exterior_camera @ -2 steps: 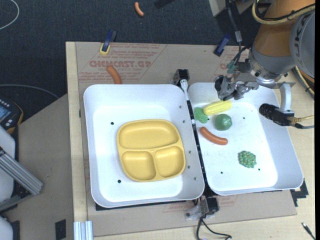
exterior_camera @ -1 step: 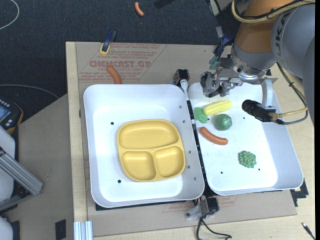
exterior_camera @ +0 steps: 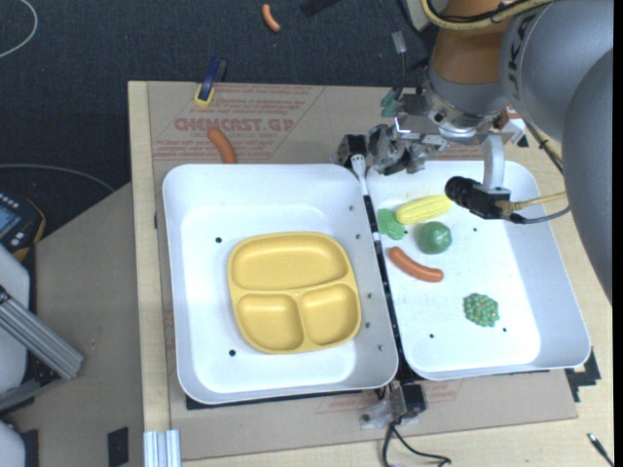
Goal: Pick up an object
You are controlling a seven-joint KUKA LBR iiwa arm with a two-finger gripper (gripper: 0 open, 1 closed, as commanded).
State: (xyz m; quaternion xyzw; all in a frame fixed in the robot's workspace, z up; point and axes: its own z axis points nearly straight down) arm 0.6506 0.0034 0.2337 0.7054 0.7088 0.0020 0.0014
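The right bin (exterior_camera: 545,290) holds a yellow corn cob (exterior_camera: 424,208) with a green leaf end (exterior_camera: 389,224), a green ball-shaped fruit (exterior_camera: 434,236), an orange-red sausage (exterior_camera: 417,266) and a small bumpy green cluster (exterior_camera: 481,308). My gripper (exterior_camera: 391,150) hangs over the far left corner of that bin, just above the corn and apart from it. Its tips are lost among dark wrist parts. Nothing shows between them.
The left bin (exterior_camera: 195,222) carries a yellow three-part plate (exterior_camera: 292,290). On the cardboard behind it lie an orange sausage (exterior_camera: 223,145) and a blue-and-yellow item (exterior_camera: 207,84). A black unit with a cable (exterior_camera: 477,197) sticks out from the arm over the right bin.
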